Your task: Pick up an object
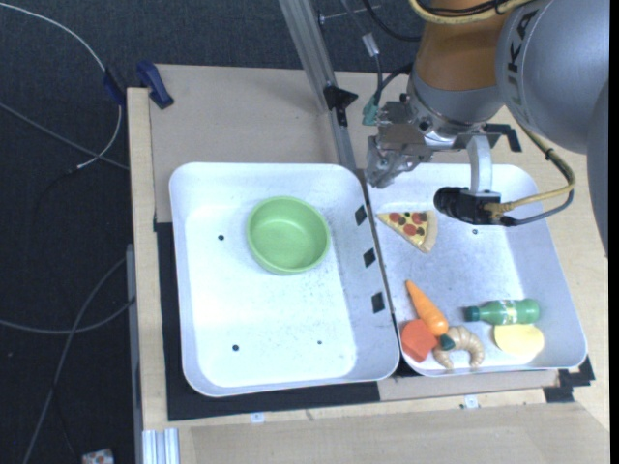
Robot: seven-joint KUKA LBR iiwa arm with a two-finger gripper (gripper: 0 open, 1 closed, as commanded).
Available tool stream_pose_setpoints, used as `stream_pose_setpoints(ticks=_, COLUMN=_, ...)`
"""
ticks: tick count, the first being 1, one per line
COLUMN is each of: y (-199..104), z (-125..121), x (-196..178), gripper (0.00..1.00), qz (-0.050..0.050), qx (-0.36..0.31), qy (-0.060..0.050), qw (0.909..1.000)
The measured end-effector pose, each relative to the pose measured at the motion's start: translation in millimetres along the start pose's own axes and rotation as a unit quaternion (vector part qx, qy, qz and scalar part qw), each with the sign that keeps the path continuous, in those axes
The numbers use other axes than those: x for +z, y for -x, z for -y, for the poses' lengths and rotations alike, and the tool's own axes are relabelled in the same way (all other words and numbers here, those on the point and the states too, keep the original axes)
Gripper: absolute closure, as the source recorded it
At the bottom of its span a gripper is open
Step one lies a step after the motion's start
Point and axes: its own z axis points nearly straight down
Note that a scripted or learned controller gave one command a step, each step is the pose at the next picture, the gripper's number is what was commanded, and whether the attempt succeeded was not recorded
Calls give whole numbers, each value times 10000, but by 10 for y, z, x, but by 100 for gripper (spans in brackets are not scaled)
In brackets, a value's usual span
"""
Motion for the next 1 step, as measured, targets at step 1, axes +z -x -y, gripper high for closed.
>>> stream_pose_setpoints(ticks=1, y=-496, z=18, x=28, gripper=100, qz=4, qx=0, qy=7, qw=10000)
